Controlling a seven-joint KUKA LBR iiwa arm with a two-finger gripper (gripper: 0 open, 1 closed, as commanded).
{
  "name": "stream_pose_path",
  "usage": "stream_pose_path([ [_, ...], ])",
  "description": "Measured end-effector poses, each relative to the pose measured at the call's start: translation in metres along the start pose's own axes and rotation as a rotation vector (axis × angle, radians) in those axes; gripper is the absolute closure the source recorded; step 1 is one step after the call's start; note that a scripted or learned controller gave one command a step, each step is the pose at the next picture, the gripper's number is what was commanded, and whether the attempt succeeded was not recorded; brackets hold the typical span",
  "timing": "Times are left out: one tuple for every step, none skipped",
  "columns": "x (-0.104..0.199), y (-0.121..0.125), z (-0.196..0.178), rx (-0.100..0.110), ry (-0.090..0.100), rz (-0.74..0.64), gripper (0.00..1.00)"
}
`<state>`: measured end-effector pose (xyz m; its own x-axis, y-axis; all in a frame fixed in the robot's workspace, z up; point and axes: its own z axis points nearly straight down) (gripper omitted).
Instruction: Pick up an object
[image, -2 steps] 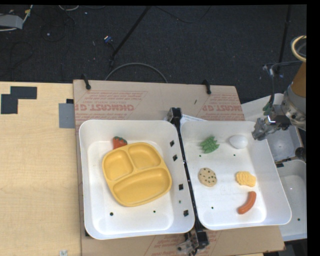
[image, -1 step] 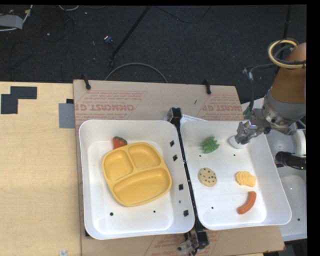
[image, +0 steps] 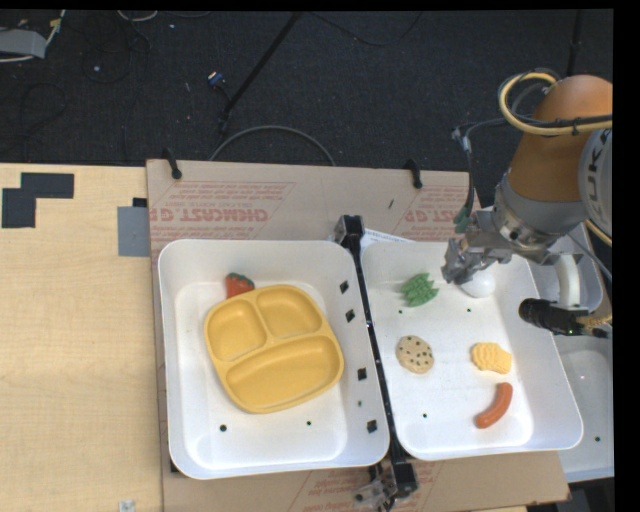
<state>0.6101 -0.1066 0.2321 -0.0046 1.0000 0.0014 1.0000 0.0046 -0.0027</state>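
Two shallow white plastic bins sit side by side on the table, their glossy rims meeting along a black divider strip. The left bin (image: 190, 300) holds a smooth yellow compartment plate (image: 272, 345) with three rounded wells, and a small red-orange piece with a dark tip (image: 238, 285) peeks out from behind its upper edge, mostly hidden. In the right bin (image: 540, 420) lie a bumpy green leafy toy (image: 420, 290), a round tan cookie with dark specks (image: 414, 354), a ridged yellow piece (image: 491, 357) and a curved reddish sausage (image: 494, 405), all well apart from one another. The grey arm with its orange band reaches in from the right, and the end effector (image: 470, 268) hangs low over the bin's upper part, just right of the green toy. A pale rounded object (image: 478, 284) shows just beneath it, partly covered; whether the end effector is spread or pressed together cannot be told.
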Motion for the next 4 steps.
stream_pose_path([
  [0.052,-0.006,-0.009,0.002,0.000,0.001,1.00],
  [0.116,-0.011,-0.003,0.002,0.001,-0.001,1.00],
  [0.166,-0.023,0.005,0.003,0.000,0.000,1.00],
  [0.216,-0.022,-0.004,0.001,-0.001,0.000,1.00],
])
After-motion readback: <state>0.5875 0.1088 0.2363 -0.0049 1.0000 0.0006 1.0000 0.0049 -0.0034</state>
